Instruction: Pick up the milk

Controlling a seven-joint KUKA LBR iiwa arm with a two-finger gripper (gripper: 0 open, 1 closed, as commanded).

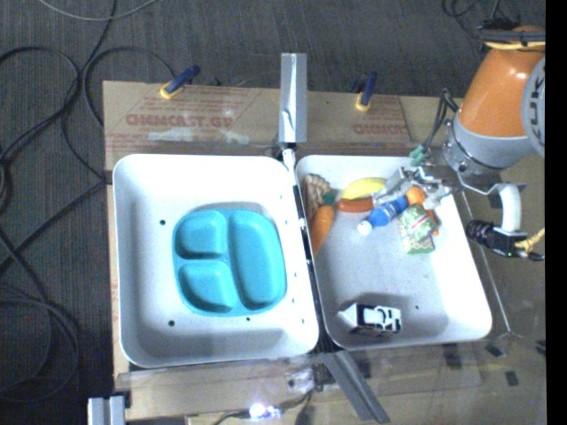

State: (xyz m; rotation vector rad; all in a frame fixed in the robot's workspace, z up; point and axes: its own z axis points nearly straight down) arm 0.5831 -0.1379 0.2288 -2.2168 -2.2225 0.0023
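**Milk carton lies flat at the front of the right bin, arm parked over the far corner**

I see the milk (378, 317) in the right bin (461, 264), down near the front wall and well apart from everything else in there. It is a small black-and-white carton lying on its side, long axis running roughly left to right across my view, nearly parallel to the bin's front edge. Which end is the top I cannot make out.

The tool (423, 182) hangs at the far right corner of that same bin, over a cluster of toy food. From here I cannot tell whether it is spread or closed; the metal parts blur into the clutter beneath. The cluster includes a carrot (321, 225) against the left wall, a yellow banana (365, 187), a blue-and-white bottle (383, 214) angled down-left, and a green packet (417, 229) just beside it.

The left bin (133, 237) carries a blue divided tray (231, 259) with three compartments, sitting near the centre.

Both bins rest on a cardboard sheet (195, 118) clipped to the bench by blue-and-yellow clamps (180, 81). Beyond is dark carpeted floor (71, 78) with loose cables trailing over it.
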